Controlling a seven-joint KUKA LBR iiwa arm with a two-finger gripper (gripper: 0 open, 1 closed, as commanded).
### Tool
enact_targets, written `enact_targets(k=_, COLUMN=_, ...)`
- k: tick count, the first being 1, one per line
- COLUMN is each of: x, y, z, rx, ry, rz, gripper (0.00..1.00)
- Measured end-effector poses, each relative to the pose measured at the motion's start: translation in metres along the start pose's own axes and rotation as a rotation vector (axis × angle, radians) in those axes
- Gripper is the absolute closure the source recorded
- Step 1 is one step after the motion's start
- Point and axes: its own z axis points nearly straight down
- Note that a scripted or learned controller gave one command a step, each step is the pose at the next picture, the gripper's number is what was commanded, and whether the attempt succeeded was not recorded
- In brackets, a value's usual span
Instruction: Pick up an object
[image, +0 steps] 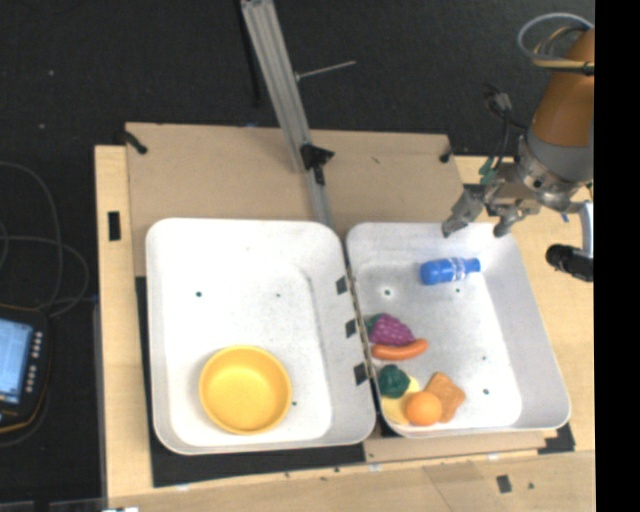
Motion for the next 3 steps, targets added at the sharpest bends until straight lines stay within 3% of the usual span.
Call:
enact_targets(k=1, x=0.000, y=0.000, z=0.000, rx=0.001, ry=-0.001, rz=0.000, gripper=0.00)
enact_targets(k=3, x=0.000, y=0.005, z=0.109, rx=0.004, ry=0.000, rz=0.000, gripper=0.00)
